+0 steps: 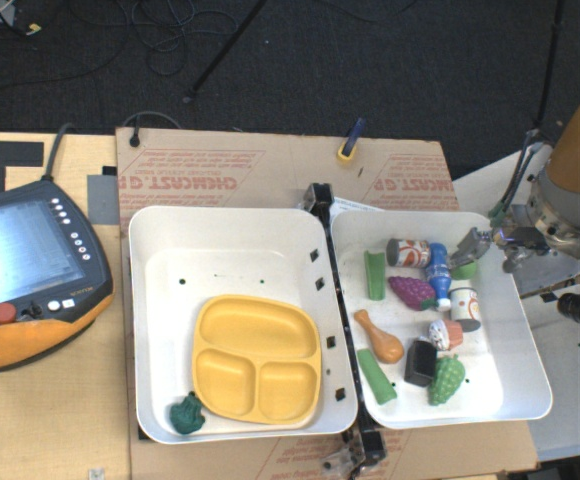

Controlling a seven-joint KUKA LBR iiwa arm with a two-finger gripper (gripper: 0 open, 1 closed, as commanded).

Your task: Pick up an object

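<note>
The right bin holds several small items: a red and white can, a blue bottle, purple grapes, a green block, an orange drumstick, a white cup, a black piece and a bumpy green fruit. My gripper hangs over the bin's upper right part, just right of the blue bottle. It looks open, and I see nothing between its fingers. One finger partly covers a green piece.
The left bin holds a yellow divided plate and a dark green toy in its near left corner. A teach pendant lies on the bench to the left. A blue-handled clamp sits on the cardboard behind the bins.
</note>
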